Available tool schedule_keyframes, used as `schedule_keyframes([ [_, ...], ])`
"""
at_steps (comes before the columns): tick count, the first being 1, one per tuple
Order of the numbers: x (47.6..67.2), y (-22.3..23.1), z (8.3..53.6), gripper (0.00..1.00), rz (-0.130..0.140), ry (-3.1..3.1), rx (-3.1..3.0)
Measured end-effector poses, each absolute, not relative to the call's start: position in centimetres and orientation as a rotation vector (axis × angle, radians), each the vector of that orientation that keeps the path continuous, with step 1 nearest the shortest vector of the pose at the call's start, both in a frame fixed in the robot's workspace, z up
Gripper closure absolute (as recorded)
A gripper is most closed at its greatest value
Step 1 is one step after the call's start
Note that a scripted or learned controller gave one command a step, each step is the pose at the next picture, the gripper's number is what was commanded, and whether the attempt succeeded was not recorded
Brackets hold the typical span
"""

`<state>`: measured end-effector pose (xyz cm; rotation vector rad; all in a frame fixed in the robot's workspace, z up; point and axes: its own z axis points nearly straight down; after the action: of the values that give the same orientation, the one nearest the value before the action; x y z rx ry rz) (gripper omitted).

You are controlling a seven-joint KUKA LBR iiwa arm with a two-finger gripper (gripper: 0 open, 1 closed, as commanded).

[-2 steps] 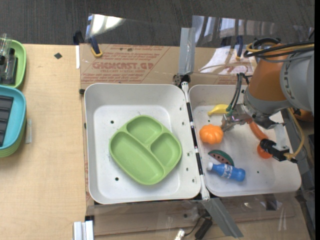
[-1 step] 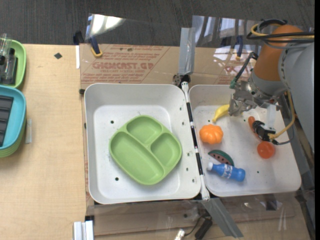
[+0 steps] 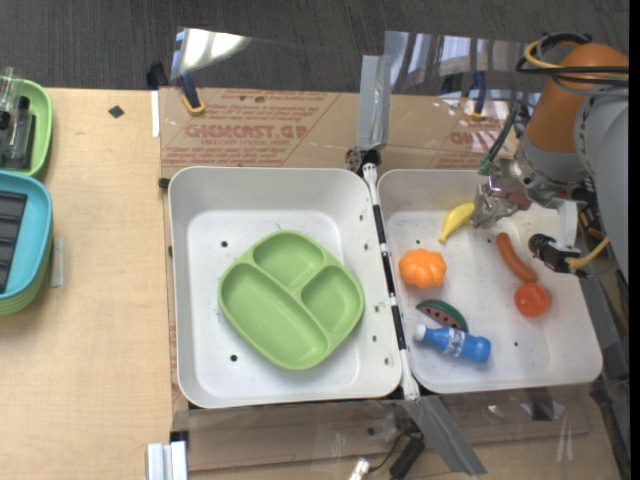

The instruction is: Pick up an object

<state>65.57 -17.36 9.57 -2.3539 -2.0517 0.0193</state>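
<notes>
Gripper (image 3: 487, 211) low over the far side of the right white bin (image 3: 580, 363), just right of the yellow plastic banana (image 3: 457, 218); finger state cannot be told; risk: closing off-centre nudges the banana aside, or catches the orange sausage-shaped toy (image 3: 515, 258) nearby.

We are looking down at a pale wooden bench (image 3: 90, 368), with dark grey carpet (image 3: 300, 8) lying beyond it.
</notes>
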Motion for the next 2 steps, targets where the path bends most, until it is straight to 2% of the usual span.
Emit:
schedule_keyframes([
  [1,63.2,-21.8,9.3,0.00,0.001,-2.117,-2.322],
  [2,58.3,-20.7,11.2,0.00,0.001,-2.163,-2.278],
])
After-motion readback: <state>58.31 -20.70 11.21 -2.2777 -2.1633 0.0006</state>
